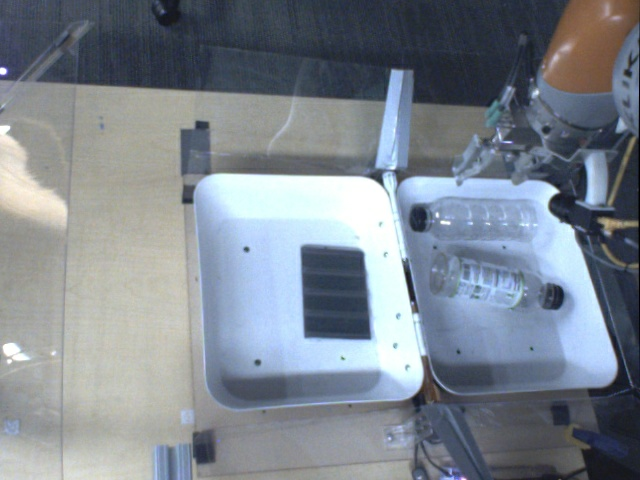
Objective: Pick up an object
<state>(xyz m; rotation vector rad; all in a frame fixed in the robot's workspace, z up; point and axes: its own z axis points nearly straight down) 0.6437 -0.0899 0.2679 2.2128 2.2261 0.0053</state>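
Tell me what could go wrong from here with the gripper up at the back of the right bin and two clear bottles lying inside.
1. Both bottles, the upper bottle and the lower bottle, lie on their sides, so either may roll away when the fingers close.
2. The gripper hangs over the back rim of the right bin; coming straight down it could hit that rim.
3. The upper bottle lies close to that back wall, leaving little room for a finger behind it.

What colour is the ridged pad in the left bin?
Dark grey ridged pad, seen in the camera view.
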